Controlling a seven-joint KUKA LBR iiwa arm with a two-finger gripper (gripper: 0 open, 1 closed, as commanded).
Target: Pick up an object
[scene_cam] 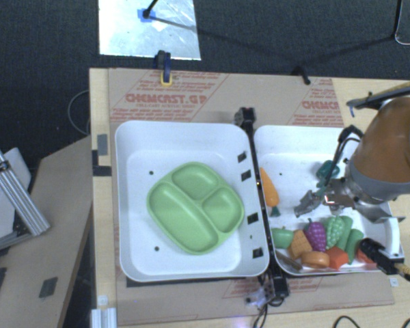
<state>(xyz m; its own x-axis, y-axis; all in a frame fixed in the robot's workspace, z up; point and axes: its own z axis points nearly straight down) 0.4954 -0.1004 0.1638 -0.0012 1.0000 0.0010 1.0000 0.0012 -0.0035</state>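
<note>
My gripper [303,205] hangs low over the middle of the right bin [294,145], open, with nothing between its fingers. An orange toy carrot [268,190] lies just to its left by the bin's left wall. Below the gripper, toy food is piled along the front wall: a purple bunch of grapes [316,234], a green piece [283,237], a bumpy green vegetable [339,228], orange pieces [307,250] and a red piece [337,256]. A teal object [326,172] sits just behind the gripper.
The left bin [140,156] holds a green divided plate [195,207]. A black divider with clips [253,190] runs between the bins. The arm's orange band [389,149] covers the right bin's right side.
</note>
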